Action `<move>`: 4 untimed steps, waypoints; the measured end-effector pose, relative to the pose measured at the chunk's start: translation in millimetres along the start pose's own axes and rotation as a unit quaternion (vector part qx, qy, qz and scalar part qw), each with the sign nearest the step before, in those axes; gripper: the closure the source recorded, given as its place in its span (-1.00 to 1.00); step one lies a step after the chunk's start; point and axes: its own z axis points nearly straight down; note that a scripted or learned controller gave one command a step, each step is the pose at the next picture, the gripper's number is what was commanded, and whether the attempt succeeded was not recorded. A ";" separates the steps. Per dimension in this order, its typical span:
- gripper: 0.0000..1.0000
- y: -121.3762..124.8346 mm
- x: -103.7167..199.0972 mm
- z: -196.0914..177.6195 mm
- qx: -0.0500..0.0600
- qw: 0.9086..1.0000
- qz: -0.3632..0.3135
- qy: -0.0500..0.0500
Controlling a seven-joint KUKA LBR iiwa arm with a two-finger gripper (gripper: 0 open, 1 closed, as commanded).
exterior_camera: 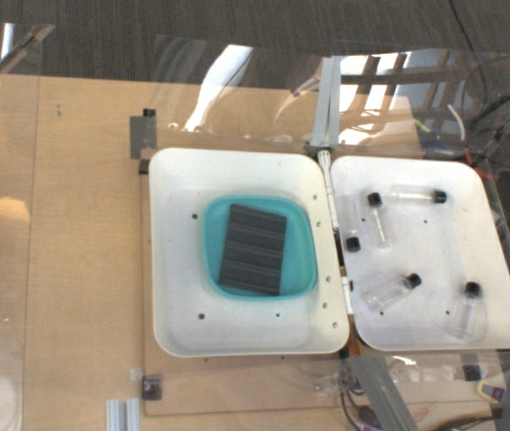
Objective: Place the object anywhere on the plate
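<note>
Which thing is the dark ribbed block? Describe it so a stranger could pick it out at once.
Find the left white bin of the two side by side; a teal plate sits in its middle. The dark ribbed block lies flat on that plate, slightly tilted. It is opaque, dark grey and rectangular, unlike the small clear vials with black caps scattered in the right bin.

no legible text, labels or numbers

I see bright, even overhead light, white glare streaks on the clear panels (228,70) behind the bins (174,321), soft shadows and slightly soft focus.
</note>
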 end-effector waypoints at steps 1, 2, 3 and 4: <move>-1.00 0.0 0.0 -0.1 0.000 1.000 0.029 0.000; -1.00 0.0 -0.1 -0.1 0.000 1.000 0.029 0.000; -1.00 0.0 0.0 0.1 0.000 1.000 0.029 0.000; -1.00 -0.1 0.0 0.3 0.000 1.000 0.029 -0.001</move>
